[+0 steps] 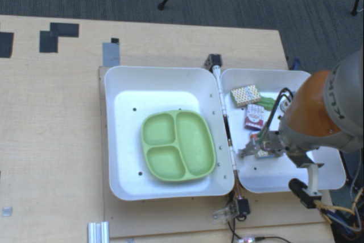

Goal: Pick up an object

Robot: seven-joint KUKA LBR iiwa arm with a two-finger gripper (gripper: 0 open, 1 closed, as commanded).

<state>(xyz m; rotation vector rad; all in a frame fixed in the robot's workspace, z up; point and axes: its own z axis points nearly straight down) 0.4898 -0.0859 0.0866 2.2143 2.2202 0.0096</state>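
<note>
My gripper (257, 149) hangs low inside the right bin (273, 182), near its left wall, with the grey and orange arm reaching in from the right and covering much of the bin. Just beyond the gripper lies a red packet (254, 117). Behind that sits a small patterned box (245, 94), tan with green and red specks. A green item (268, 102) lies beside the box, partly hidden by the arm's cables. Nothing can be seen held at the gripper.
The left bin (122, 122) holds a light green divided plate (178, 145) with three compartments. A ridge with a clamp (214, 61) separates the two bins. Black tape marks (57, 36) lie on the wooden bench at the far left.
</note>
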